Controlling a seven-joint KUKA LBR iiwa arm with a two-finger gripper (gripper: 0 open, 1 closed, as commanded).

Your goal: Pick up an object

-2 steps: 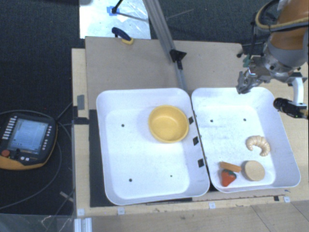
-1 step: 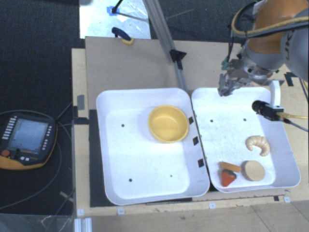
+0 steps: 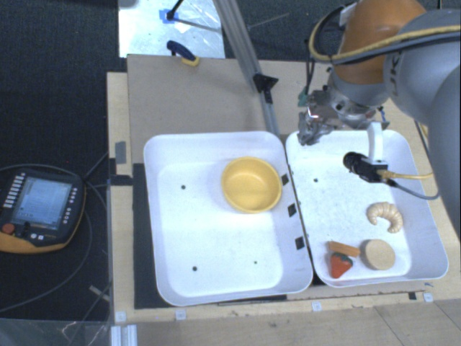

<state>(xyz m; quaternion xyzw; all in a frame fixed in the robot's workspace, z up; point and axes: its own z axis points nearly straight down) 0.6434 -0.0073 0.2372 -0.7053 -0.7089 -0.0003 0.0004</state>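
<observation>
Bench: two shallow white bins side by side on a brown board, dark floor around.
Left bin [image 3: 180, 265]: holds one yellow bowl [image 3: 251, 184], upright, sitting toward the bin's 1 o'clock corner, close to the wall shared with the other bin. Rest of this bin's floor shows a few small dark dots.
Right bin [image 3: 425, 254]: holds three loose items, all grouped toward its 5 o'clock end.
Croissant [image 3: 386, 215]: pale, curved, lying at about 3 o'clock of the right bin's floor, apart from the other two pieces.
Round tan disc [image 3: 377, 254]: flat, at 6 o'clock of the croissant, near the bin's near wall.
Red and orange piece [image 3: 341, 259]: just beside the disc at its 9 o'clock; whether they touch, cannot tell.
Arm: grey with orange band, reaching in from 3 o'clock, wrist over the right bin's 12 o'clock end.
Gripper [image 3: 311, 132]: at the right bin's 11 o'clock corner, over the rim, well apart from all three items.
Jaws: cannot tell how far open; nothing visible between them.
Black fitting [image 3: 358, 164]: with yellow cable, hanging over the right bin at 4 o'clock of the gripper.
Pendant [image 3: 39, 207]: handheld screen unit on the floor at 9 o'clock of the left bin.
</observation>
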